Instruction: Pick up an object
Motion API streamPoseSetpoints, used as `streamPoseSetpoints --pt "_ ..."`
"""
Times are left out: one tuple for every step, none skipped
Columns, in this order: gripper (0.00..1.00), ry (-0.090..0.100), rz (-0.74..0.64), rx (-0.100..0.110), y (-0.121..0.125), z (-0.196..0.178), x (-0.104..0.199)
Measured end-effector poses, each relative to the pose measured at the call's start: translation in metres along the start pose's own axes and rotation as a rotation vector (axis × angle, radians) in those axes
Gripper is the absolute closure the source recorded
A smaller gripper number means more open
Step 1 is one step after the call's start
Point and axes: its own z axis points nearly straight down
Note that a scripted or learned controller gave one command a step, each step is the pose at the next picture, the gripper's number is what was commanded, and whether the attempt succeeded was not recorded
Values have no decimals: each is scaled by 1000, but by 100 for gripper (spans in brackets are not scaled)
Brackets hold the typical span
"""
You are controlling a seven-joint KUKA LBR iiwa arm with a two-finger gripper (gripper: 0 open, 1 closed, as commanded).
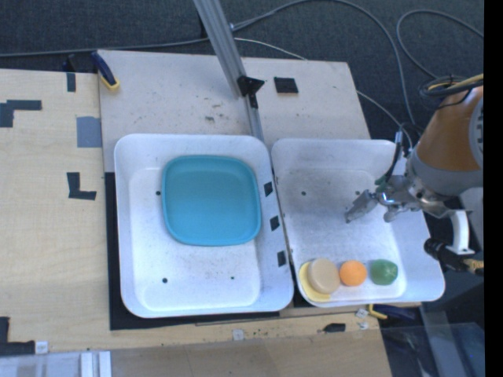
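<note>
Claw (363, 207) low over right bin (330, 163), empty.

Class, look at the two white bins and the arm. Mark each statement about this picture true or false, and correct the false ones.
1. The blue plate lies in the left bin. True.
2. Three small things sit in a row along the near edge of the right bin. True: a tan disc, an orange ball and a green ball.
3. The pincer grips the orange ball. False: it hangs over bare bin floor, apart from the row.
4. The green ball lies on the plate. False: it is in the right bin.
5. The arm enters from the left. False: from the right.
</note>
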Motion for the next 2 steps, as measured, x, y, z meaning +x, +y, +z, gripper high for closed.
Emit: streamPoseSetpoints --pt "0 0 0 -1 1 43 3" --pt "100 -1 0 -4 2 31 3"
